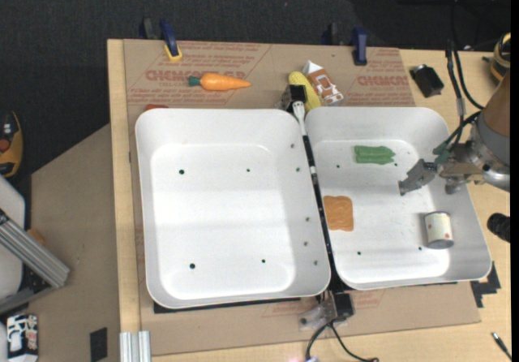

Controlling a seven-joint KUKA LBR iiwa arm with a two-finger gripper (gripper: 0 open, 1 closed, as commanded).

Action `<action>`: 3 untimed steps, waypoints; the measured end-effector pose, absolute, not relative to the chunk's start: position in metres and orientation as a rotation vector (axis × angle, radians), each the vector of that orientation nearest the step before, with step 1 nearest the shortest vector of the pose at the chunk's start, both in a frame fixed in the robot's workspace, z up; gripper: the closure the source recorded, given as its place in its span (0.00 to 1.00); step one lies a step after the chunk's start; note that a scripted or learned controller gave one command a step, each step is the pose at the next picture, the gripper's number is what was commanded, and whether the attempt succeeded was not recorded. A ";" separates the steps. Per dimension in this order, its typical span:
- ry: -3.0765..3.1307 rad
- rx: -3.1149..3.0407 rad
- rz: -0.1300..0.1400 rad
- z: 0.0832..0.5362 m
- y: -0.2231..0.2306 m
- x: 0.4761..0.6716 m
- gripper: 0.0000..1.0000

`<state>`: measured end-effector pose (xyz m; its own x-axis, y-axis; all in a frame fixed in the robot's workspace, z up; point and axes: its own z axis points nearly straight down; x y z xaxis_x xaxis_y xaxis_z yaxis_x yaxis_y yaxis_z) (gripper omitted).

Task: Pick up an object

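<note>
The right bin (454, 267) holds three things. A flat green piece (374, 155) lies toward its back, an orange-brown square pad (339, 213) sits near its left wall, and a small pale cylinder (438, 230) rests on its side at the front right. My gripper (411, 180) comes in from the right and hangs over the right bin's middle. It is below and to the right of the green piece and up and left of the cylinder, with nothing seen in its grasp.
The left bin (154, 214) adjoins the right one. Behind the bins on the board lie a toy carrot (219, 82), a yellow banana (298, 83) and a red-and-white packet (324, 86). Blue clamps (359, 44) grip the back edge. A black block (426, 80) lies at the back right.
</note>
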<state>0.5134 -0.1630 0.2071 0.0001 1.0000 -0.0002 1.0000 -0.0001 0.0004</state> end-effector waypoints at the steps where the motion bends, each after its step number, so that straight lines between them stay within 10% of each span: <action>1: 2.220 2.228 -0.003 0.079 -0.194 0.526 0.00; 3: 2.220 2.216 0.003 0.106 -0.210 0.544 0.00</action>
<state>0.5440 -0.2097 0.1060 -0.0019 1.0000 -0.0023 1.0000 0.0019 0.0047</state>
